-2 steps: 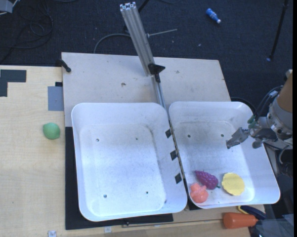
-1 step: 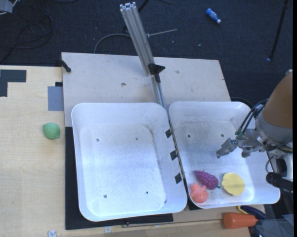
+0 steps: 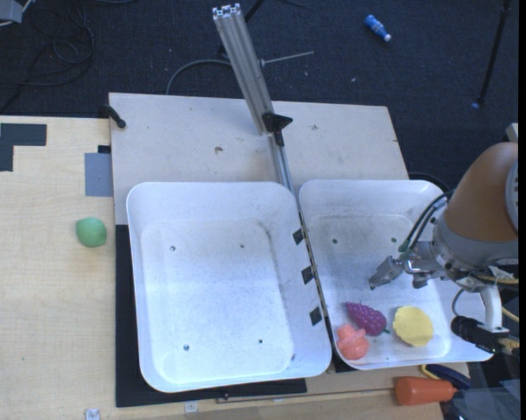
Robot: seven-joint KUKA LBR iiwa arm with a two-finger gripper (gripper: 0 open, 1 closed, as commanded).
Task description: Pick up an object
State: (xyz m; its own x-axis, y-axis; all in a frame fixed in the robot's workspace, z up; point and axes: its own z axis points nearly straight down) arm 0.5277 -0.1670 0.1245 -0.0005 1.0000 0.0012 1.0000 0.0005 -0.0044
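Observation:
In the right bin (image 3: 368, 208), three objects lie near the front edge: a purple bunch of grapes (image 3: 366, 318), an orange-pink piece (image 3: 353, 343) just in front of it, and a yellow round piece (image 3: 413, 325) to their right. My gripper (image 3: 392, 273) hangs over the middle of the right bin, a short way behind the grapes and the yellow piece. Nothing shows in its grasp. The arm's orange band (image 3: 483, 192) rises at the right edge of the bin.
The left bin (image 3: 212, 287) sits beside the right one, with black clips (image 3: 305, 274) along the shared wall. A green ball (image 3: 91, 232) rests on the wooden bench to the left. A metal rail (image 3: 249, 68) slants up behind the bins. An orange tool (image 3: 424, 390) lies in front of the right bin.

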